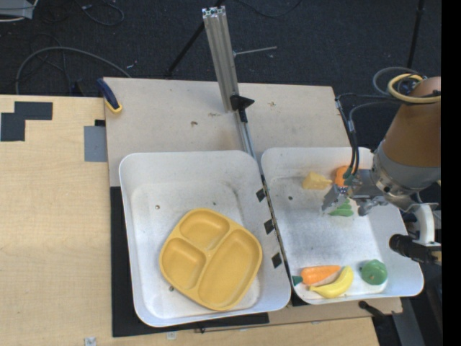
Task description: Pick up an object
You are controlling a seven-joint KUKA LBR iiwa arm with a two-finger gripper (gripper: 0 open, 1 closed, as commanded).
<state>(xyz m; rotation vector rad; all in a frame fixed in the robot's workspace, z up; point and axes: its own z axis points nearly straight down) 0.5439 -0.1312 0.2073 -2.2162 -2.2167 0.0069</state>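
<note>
I take the small green piece (343,210) in the right bin (317,247) as my target, since the gripper (348,202) is down right over it; whether its fingers are spread or closed I cannot tell. Just beyond lie one pale yellow piece (315,182) and one orange piece (340,174). Along the near wall sit one toy carrot (319,273), one toy banana (335,285) and one round green toy (373,272). The left bin (144,186) holds one yellow divided plate (210,257), three compartments, lying flat.

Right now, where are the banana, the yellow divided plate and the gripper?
banana (336,285), camera view, middle of its curve.
yellow divided plate (209,257), camera view, central ridge.
gripper (348,202), camera view, between its fingertips.
</note>
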